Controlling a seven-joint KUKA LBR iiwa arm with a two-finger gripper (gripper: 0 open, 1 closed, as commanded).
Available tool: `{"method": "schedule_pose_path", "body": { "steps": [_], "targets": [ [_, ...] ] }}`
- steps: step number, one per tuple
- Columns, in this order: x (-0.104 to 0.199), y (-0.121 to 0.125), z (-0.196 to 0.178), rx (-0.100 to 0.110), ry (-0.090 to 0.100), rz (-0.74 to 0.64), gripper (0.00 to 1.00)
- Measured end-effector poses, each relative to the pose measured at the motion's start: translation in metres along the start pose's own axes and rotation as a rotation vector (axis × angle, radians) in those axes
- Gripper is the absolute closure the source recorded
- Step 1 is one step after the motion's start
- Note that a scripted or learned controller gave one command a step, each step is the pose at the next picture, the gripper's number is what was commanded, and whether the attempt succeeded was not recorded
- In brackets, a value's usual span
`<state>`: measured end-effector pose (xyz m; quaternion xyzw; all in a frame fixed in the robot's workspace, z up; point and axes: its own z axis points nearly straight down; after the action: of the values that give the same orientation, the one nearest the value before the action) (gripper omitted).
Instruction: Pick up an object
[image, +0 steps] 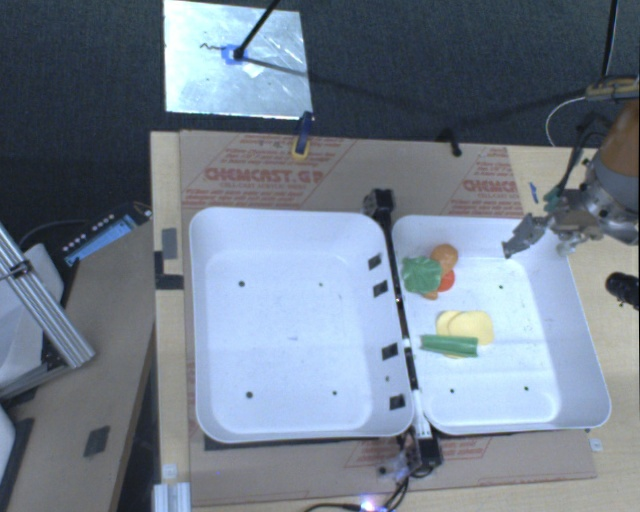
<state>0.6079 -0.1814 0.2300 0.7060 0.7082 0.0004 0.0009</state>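
Note:
The right bin holds a small cluster of toy food near its left side. An orange ball and a red piece touch a crumpled green leafy piece. Lower down, a yellow flat piece lies with a green stick across its lower edge. My gripper hangs over the right bin's upper right corner, well apart from the food, with nothing seen between its fingers. The arm's orange band shows at the right edge.
The left bin sits beside the right one, joined by a black clipped divider. Both rest on a cardboard sheet. A foil square lies behind, and an aluminium frame stands at the left.

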Motion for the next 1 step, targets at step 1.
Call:
{"method": "schedule_pose_path", "body": {
  "steps": [1],
  "targets": [
    [0.0694,-0.0341,0.1322,0.013,0.007,-0.006,0.0]
  ]
}}
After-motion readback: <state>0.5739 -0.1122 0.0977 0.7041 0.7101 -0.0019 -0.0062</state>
